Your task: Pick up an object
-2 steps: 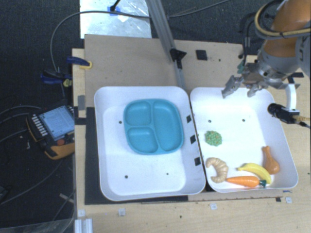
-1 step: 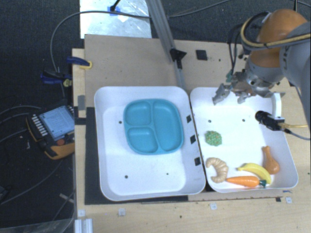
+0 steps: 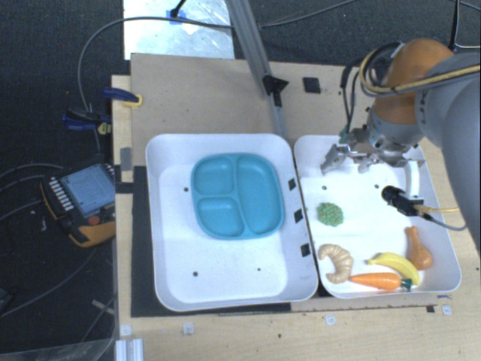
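The right bin (image 3: 366,201) holds a green leafy lump (image 3: 329,214), a tan croissant (image 3: 336,262), a yellow banana (image 3: 391,262), an orange carrot (image 3: 376,281) and a brown drumstick (image 3: 418,249). My gripper (image 3: 346,164) hangs over the far part of this bin, above and a little right of the green lump. Its two grey fingers stand apart, open, with only white bin floor between them. The grey arm with its orange band (image 3: 409,66) comes in from the upper right.
A blue divided plate (image 3: 237,195) lies in the left bin (image 3: 161,224). A black part with a cable (image 3: 397,197) sticks out under the wrist, above the drumstick. A grey pole (image 3: 252,43) slants over the bench behind the bins.
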`<state>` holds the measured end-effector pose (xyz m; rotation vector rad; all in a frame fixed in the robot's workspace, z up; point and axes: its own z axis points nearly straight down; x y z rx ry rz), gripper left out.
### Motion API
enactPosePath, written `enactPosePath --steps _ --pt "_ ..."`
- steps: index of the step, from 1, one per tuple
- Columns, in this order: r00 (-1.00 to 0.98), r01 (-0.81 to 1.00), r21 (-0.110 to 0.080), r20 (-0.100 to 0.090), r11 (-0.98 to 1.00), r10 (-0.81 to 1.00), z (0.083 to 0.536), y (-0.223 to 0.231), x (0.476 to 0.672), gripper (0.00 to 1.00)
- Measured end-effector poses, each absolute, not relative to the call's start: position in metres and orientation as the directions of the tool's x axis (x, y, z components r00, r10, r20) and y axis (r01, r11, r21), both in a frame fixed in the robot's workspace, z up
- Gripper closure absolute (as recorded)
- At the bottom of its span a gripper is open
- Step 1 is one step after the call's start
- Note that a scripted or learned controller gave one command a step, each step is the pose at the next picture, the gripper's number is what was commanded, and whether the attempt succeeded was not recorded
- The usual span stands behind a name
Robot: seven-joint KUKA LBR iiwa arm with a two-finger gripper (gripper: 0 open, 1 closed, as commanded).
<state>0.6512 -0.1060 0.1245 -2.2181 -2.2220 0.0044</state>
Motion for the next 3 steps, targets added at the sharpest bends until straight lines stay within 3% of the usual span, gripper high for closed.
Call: enactPosePath --steps 1,2,3 --pt "-0.002 1.0 0.002 -0.001 0.002 1.0 0.084 -0.106 0.652 0.0" --pt "-0.002 1.0 0.008 -0.003 0.002 1.0 0.098 -0.106 0.654 1.0" --pt "0.0 1.0 0.008 -0.001 0.0 1.0 0.162 -0.112 0.656 1.0"
